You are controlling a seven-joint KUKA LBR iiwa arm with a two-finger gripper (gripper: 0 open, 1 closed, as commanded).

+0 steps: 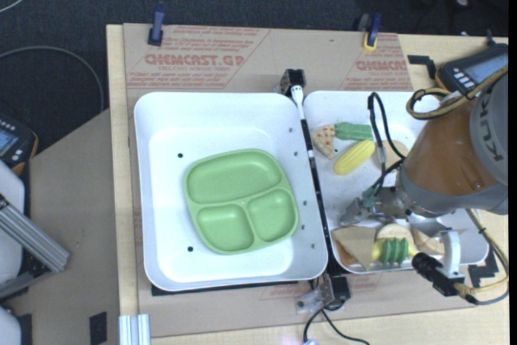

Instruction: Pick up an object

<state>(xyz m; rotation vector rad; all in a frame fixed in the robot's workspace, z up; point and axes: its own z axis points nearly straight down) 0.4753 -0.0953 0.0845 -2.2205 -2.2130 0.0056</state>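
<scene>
The right bin (317, 104) holds several toy foods. A yellow corn cob (354, 157) lies beside a green piece (353, 130) and a tan wedge (325, 140) near the bin's far left. At the near edge a tan slice (352, 241) sits next to a green and yellow piece (393, 250). My gripper (363, 211) is low in the right bin, between the corn cob and the tan slice, just above the slice. The arm's orange band (440, 161) and grey wrist hide the bin's right half. Nothing is visibly held.
The left bin (153, 174) bears a green divided plate (240, 199) at its middle. A black divider with clips (294, 82) runs between the bins. Black cables (376, 121) loop over the right bin's far side. Blue (157, 24) and yellow (371, 32) clamps hold the board's far edge.
</scene>
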